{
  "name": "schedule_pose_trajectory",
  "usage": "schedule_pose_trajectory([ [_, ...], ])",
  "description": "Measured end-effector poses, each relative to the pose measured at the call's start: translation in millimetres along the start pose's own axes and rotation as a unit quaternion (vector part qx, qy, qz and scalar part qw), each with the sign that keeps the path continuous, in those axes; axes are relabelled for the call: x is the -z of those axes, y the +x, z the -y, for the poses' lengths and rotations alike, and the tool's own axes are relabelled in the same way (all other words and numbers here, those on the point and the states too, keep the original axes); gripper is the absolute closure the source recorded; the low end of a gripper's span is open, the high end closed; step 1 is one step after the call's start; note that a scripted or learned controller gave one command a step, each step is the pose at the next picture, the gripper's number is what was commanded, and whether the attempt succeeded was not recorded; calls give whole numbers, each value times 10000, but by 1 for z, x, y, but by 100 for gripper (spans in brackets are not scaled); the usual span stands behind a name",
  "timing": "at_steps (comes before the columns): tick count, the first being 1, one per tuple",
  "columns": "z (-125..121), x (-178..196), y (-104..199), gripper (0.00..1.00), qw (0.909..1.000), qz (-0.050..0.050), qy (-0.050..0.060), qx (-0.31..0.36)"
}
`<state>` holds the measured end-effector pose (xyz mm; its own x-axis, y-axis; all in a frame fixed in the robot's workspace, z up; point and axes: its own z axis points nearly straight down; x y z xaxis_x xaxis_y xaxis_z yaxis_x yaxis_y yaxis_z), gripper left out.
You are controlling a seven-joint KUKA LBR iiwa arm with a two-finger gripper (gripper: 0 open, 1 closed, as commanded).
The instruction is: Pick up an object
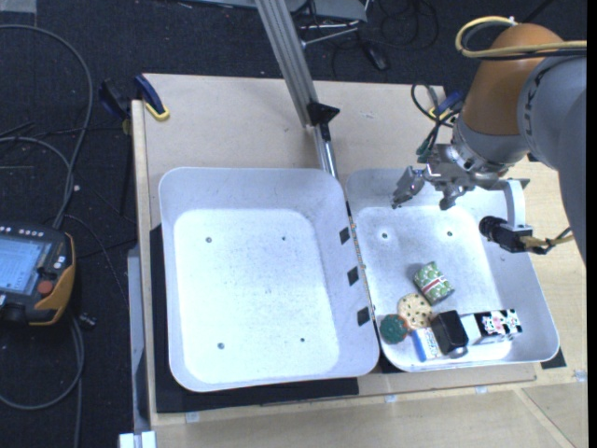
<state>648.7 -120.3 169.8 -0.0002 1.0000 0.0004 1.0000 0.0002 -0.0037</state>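
Camera view: grey arm with its two-finger gripper (424,189) poised over the far end of the right shallow white bin (392,215), jaws spread and holding nothing.

All the objects lie clustered at that bin's near end, well apart from the gripper; nearest to it is the small green-and-white patterned box (433,282), tilted, with bare floor around it — my choice; just nearer the bin's near rim sit a tan dotted round biscuit-like disc (413,310), a dark green round disc (393,329), a black block (451,332), a blue-and-white packet (425,344) and a white box with black spots (497,325); the green box looks light and stiff, likely cardboard, perhaps slick — close across its narrow sides; the flat discs would be harder to pinch.
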Motion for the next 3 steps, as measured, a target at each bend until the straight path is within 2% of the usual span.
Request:
schedule_pose_trajectory([
  [1, 3, -46, 8, 0, 10000, -1, -1, 1],
  [2, 2, -33, 7, 100, 10000, 3, -19, 0],
  [3, 7, 13, 13, 100, 10000, 4, -38, 2],
])
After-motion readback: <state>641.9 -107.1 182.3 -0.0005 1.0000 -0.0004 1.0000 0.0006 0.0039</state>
